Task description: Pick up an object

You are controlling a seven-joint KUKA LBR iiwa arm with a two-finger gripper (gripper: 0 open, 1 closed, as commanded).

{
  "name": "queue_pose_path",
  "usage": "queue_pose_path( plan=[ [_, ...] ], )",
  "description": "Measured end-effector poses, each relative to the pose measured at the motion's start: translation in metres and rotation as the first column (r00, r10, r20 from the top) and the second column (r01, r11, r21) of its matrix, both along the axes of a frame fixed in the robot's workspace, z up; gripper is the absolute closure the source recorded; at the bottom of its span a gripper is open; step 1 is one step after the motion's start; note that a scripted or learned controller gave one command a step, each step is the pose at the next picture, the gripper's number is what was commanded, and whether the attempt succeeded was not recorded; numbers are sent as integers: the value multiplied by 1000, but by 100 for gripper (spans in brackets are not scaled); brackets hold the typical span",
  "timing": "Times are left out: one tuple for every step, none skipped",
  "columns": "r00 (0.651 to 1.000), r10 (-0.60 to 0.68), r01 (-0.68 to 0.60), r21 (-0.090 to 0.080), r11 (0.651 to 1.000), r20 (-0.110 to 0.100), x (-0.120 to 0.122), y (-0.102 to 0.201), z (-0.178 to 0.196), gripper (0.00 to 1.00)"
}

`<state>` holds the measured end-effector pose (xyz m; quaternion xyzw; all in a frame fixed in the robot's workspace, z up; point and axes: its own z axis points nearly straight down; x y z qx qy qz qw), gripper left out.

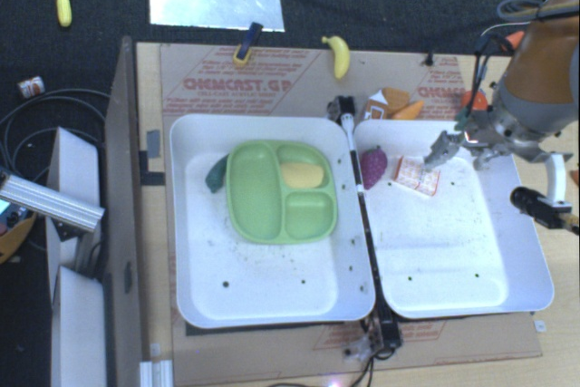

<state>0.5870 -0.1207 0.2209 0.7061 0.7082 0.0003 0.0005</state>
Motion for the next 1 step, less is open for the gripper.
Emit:
queue_pose_path(
  plan=[
    [1000,2,-2,-4,1000,0,36,27,-122,0]
  ],
)
